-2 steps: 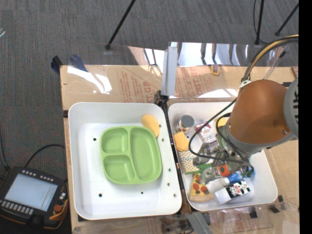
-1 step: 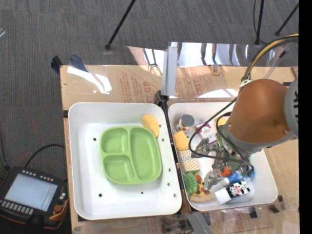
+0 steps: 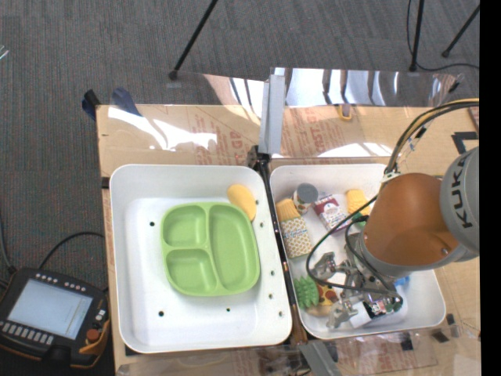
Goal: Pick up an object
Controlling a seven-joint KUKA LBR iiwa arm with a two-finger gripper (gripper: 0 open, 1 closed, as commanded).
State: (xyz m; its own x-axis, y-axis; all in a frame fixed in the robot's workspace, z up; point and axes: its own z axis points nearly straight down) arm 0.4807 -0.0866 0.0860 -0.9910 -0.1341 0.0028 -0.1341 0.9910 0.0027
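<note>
My gripper (image 3: 349,298) hangs low over the near part of the right bin (image 3: 429,287), below the orange wrist band (image 3: 407,222). Right beside it, on its left, lie a green spiky toy (image 3: 306,291) and a small red piece (image 3: 329,294). Farther back in that bin are a patterned box (image 3: 296,236), a yellow corn-like piece (image 3: 286,208), a grey can (image 3: 306,193), a red and white carton (image 3: 329,211) and another yellow item (image 3: 358,201). The arm hides the bin's right half.
The left bin (image 3: 133,288) holds a green divided plate (image 3: 210,248) and a yellow fruit-like piece (image 3: 243,200) at its back right corner. A wall (image 3: 275,233) between the bins runs just left of the gripper. Cables (image 3: 415,131) loop over the arm.
</note>
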